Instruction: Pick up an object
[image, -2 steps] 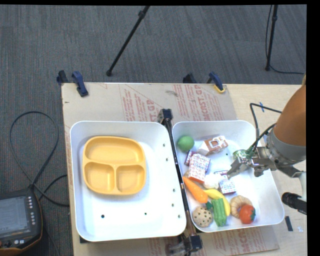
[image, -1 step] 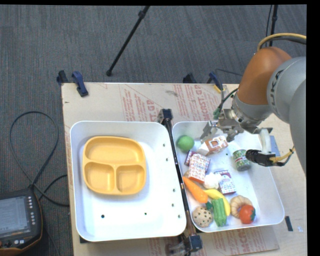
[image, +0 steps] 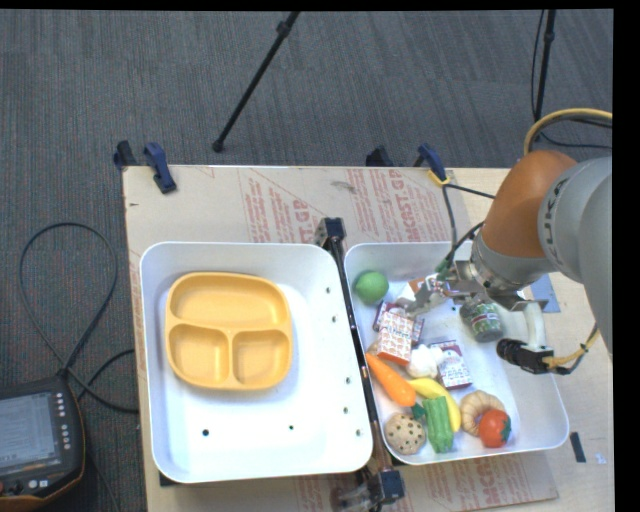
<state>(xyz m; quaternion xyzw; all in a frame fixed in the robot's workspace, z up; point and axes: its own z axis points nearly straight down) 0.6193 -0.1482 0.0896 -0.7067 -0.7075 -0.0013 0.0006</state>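
The right bin (image: 541, 398) holds a heap of toy food: a green lime (image: 371, 287), a small printed carton (image: 397, 335), an orange carrot (image: 392, 380), a yellow banana (image: 437, 390), a green pepper (image: 438, 423), a speckled ball (image: 405, 432), a tomato (image: 494, 427) and a dark jar (image: 483, 320). My gripper (image: 432, 291) hangs low over the bin's back half, just right of the lime and above the carton. Nothing can be seen held in it.
The left bin (image: 180, 440) holds a yellow three-part plate (image: 229, 330). A black clamp (image: 333, 232) sits at the back where the two bins meet. A cable and black plug (image: 525, 355) trail from the wrist over the right bin.
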